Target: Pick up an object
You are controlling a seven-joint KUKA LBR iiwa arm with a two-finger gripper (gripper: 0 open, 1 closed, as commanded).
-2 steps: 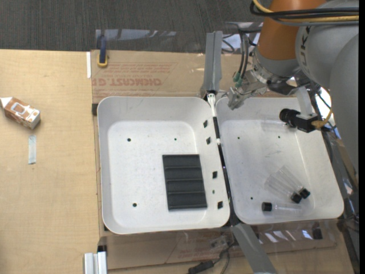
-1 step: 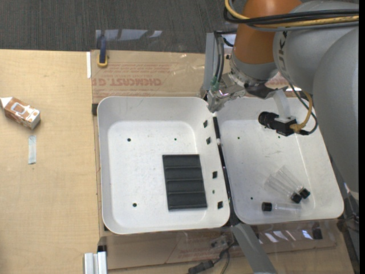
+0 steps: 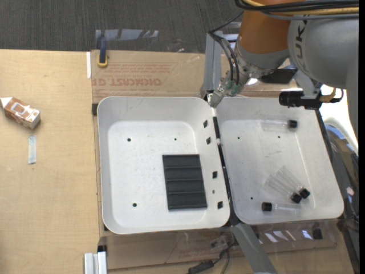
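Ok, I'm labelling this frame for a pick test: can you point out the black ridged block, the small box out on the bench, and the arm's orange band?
black ridged block (image 3: 184, 181): camera view, centre of its top face.
small box (image 3: 21, 113): camera view, middle of its upper side.
orange band (image 3: 271, 15): camera view, middle of its curved surface.

A light wooden bench top (image 3: 45, 210) is seen at the left. Dark grey carpet (image 3: 114, 10) is laid beyond it. Brown cardboard (image 3: 142, 76) is spread beneath the bins.

Slanted overhead view of both bins (image 3: 106, 170)
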